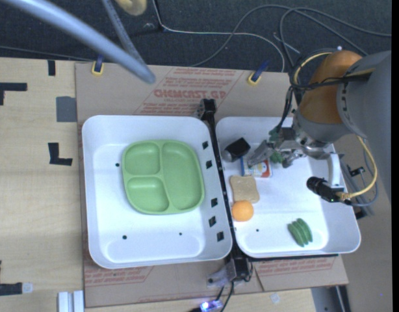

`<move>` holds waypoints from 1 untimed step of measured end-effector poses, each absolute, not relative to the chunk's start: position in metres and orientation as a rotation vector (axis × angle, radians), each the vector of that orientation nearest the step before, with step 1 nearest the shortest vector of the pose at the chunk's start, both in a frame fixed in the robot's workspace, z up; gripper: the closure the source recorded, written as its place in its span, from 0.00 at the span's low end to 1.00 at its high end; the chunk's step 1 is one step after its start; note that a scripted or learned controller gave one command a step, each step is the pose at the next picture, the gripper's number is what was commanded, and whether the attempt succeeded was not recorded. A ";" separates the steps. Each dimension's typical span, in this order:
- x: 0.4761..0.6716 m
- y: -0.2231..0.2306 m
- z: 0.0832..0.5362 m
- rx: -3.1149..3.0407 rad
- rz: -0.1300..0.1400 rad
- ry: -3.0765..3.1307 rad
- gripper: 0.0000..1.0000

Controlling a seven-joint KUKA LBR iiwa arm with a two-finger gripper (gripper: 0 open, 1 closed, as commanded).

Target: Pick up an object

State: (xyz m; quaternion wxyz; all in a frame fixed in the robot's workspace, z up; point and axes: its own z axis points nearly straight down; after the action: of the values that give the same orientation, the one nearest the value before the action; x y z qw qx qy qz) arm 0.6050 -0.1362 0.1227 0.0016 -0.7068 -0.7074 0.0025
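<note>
The two-finger gripper [259, 156] is hovering with fingers spread, holding nothing, just above the small red-and-white packet [264, 169], the tan square sponge [244, 189] lying just below it

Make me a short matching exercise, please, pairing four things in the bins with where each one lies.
Things:
1. green divided plate
2. orange ball
3. green vegetable
4. black block

Places:
A. right bin, near its front right corner
B. middle of the left bin
C. right bin, by the divider, towards the back
D. right bin, by the divider, just in front of the tan sponge

Pairs: 1-B, 2-D, 3-A, 4-C
</note>
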 end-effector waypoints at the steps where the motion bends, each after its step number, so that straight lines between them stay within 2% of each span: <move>1: 0.606 -0.135 0.135 -2.217 0.003 -2.223 1.00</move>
State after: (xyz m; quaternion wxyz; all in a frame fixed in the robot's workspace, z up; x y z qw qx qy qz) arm 0.6062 -0.1348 0.1352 0.0010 -0.7061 -0.7081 0.0008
